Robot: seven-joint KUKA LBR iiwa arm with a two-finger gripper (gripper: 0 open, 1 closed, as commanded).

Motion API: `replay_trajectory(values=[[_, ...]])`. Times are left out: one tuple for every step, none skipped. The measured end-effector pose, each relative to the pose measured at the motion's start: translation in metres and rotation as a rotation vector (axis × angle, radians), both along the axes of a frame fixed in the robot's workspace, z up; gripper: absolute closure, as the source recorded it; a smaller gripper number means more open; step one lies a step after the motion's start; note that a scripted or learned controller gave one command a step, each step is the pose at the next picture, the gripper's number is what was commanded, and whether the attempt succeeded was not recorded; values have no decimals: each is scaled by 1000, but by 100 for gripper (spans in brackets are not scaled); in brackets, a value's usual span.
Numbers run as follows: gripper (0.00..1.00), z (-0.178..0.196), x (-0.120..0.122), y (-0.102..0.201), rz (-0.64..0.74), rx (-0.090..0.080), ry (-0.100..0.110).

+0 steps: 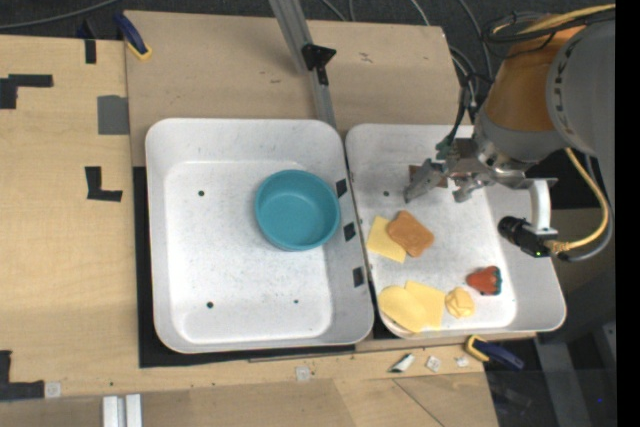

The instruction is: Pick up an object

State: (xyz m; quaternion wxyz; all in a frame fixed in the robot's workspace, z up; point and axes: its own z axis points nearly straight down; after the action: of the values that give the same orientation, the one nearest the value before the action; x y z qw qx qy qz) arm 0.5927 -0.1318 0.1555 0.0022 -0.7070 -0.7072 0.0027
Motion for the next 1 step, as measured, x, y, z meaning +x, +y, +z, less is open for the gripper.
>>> replay_trajectory(values=[[0, -65, -1, -1, 1, 1, 1]])
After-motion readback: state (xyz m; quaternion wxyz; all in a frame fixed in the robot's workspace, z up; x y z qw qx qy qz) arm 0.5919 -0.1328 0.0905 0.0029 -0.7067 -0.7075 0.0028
